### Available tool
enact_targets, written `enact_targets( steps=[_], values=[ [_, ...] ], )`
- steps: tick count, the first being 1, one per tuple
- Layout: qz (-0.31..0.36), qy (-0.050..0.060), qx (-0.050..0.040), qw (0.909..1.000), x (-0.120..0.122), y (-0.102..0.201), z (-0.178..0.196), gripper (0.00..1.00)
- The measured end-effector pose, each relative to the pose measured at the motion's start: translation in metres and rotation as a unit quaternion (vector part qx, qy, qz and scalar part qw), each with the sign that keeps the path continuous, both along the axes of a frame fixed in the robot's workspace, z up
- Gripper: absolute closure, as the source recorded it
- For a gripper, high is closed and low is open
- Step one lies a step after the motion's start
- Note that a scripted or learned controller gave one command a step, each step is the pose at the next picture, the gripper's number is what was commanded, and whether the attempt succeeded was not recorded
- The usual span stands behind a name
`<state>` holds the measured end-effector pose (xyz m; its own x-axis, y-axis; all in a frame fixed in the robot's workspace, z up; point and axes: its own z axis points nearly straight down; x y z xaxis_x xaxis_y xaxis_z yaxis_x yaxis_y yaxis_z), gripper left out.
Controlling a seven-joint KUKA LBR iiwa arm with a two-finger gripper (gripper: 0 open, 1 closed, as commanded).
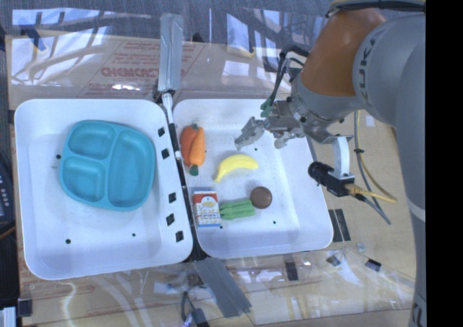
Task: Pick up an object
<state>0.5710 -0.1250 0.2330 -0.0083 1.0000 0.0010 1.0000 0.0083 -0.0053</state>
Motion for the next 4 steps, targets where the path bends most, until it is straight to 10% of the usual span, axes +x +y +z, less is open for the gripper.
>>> enact_targets(
  steps=[1, 2, 3, 4],
  values=[
    [-0.132, 0.002, -0.0007, 0.9913, 0.005, 0.019, -0.13, 0.0],
    [-0.131, 0.003, -0.0004, 0.9914, 0.005, 0.019, -0.121, 1.0],
    [-0.131, 0.003, -0.0007, 0.9914, 0.005, 0.019, -0.121, 0.0],
    [-0.09, -0.001, -0.0001, 0.9959, 0.009, 0.014, -0.086, 0.0]
  ],
)
